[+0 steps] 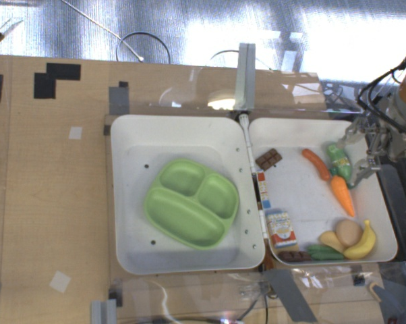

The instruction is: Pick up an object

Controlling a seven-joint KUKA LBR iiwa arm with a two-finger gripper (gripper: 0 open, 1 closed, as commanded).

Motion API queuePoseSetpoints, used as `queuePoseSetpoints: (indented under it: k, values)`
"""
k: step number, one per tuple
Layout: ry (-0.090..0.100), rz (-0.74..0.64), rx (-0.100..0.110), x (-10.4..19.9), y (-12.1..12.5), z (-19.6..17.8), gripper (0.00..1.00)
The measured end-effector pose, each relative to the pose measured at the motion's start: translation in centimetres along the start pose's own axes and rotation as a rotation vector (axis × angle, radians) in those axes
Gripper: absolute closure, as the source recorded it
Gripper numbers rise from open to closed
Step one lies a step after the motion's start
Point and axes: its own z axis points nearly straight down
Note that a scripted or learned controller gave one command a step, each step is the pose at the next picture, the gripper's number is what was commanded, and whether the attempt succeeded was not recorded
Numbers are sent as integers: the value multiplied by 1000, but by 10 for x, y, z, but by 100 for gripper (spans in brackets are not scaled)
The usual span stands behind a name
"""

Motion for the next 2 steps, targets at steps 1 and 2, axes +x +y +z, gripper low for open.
queuePoseSetpoints:
  k: [1,2]
  values:
    - [11,-98,-5,-12,11,124,0]
    - [-3,-25,0,-21,18,135,0]
